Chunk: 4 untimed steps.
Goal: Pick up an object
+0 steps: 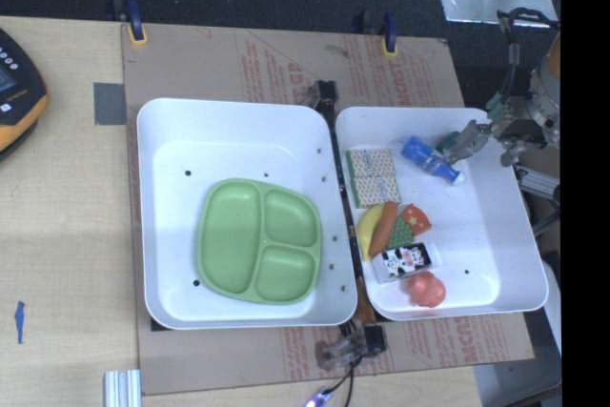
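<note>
The camera view looks down on two white bins side by side, the left bin [157,205] carrying a green divided plate [257,241] and the right bin [505,234] carrying a cluster of small things. The gripper [464,140] reaches in from the right edge, low over the upper part of the right bin, and its grey fingers [469,134] point left toward a blue tube [429,157]. The tube's right end lies at the fingertips or just under them; whether the fingers are spread or closed, and whether they have hold of it, cannot be told at this angle. Left of the fingers, beyond the tube, a patterned packet [372,176] lies against the bin's left wall. Below and left of the fingers sit a yellow piece [368,224], an orange carrot [384,226] and an orange wedge [414,222], packed together, then a black and white card [406,259] and a red ball [427,290] near the bottom rim. Directly below the fingers the bin floor is bare white out to the right wall.
</note>
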{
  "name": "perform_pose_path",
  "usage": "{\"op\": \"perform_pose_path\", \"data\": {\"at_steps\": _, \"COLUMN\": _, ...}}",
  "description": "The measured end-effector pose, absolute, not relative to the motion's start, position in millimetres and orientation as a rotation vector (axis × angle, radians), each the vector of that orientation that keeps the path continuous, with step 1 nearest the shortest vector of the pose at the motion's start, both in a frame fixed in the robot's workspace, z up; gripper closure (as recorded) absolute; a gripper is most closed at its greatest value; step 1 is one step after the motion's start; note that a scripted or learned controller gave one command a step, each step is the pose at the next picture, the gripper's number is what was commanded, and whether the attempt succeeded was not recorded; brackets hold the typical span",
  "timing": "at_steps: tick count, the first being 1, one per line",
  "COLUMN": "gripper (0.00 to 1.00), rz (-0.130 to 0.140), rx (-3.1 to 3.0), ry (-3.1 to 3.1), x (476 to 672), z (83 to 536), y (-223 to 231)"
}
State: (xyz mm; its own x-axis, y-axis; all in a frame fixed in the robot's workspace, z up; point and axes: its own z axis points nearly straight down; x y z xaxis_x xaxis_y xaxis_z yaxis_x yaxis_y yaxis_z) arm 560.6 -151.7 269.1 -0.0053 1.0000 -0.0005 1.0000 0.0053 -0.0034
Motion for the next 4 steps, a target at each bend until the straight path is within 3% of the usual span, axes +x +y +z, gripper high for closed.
{"op": "perform_pose_path", "data": {"at_steps": 1, "gripper": 0.00, "rz": 0.007, "rx": -2.214, "ry": -2.225, "x": 589.7, "z": 172, "y": -167}}
{"op": "perform_pose_path", "data": {"at_steps": 2, "gripper": 0.00, "rz": 0.007, "rx": -2.212, "ry": -2.227, "x": 634.5, "z": 91, "y": -193}}
{"op": "perform_pose_path", "data": {"at_steps": 3, "gripper": 0.00, "rz": 0.003, "rx": -2.213, "ry": -2.228, "x": 656.5, "z": 92, "y": -211}}
{"op": "perform_pose_path", "data": {"at_steps": 4, "gripper": 0.00, "rz": 0.004, "rx": -2.211, "ry": -2.228, "x": 656.5, "z": 92, "y": -211}}
